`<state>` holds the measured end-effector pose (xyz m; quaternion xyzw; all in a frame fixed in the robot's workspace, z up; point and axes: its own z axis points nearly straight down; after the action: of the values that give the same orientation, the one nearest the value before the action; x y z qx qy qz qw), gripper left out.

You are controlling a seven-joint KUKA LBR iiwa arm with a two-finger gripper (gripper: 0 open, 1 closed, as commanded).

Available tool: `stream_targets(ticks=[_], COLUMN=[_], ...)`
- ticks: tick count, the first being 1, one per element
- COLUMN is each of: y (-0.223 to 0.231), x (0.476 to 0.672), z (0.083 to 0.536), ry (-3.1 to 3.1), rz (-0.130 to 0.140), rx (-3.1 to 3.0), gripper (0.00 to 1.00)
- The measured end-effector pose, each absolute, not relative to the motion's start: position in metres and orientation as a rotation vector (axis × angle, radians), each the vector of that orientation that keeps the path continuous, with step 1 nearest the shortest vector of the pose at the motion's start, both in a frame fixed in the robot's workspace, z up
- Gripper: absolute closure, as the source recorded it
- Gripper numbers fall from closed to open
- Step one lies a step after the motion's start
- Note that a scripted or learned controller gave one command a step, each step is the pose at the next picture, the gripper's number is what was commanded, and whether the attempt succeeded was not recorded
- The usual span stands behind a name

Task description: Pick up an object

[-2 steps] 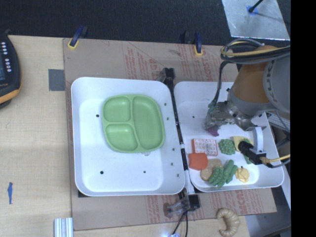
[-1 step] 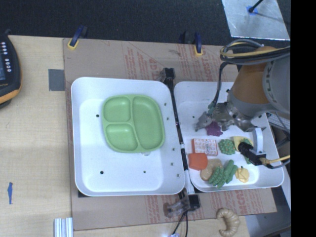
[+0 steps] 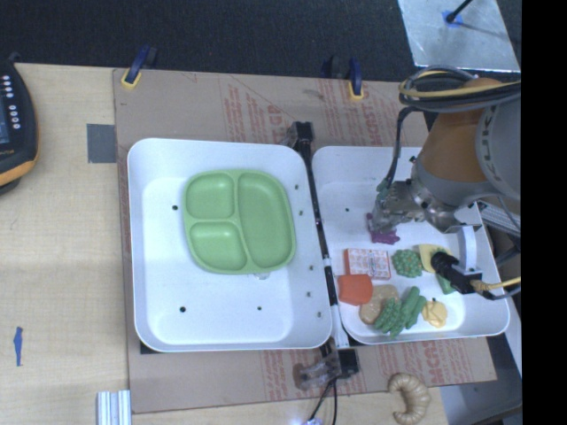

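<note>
My gripper hangs low in the right bin, near its middle, right over a small purple object that shows just below the fingertips. Whether the purple object sits between the fingers I cannot tell. Along the bin's front lie a pink patterned card, a red block, a green broccoli-like piece, a tan round piece, green bean pods and small yellow pieces.
The left bin holds a green three-compartment plate. The grey arm with its orange band reaches in from the right. A tan curled item lies on the bench in front of the bins. A black pendant sits at far left.
</note>
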<state>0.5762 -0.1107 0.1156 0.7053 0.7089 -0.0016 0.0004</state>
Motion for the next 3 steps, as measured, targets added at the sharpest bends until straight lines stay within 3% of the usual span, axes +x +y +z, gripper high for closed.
stream_targets(ticks=[1,2,3], y=[-0.111,-0.108,-0.117], x=[0.576,0.611,0.585], z=[0.115,0.091,0.091], ry=[2.228,2.229,2.229], rz=[-0.006,-0.002,-0.008], rx=[2.214,2.213,2.221], gripper=[0.0,0.0,0.0])
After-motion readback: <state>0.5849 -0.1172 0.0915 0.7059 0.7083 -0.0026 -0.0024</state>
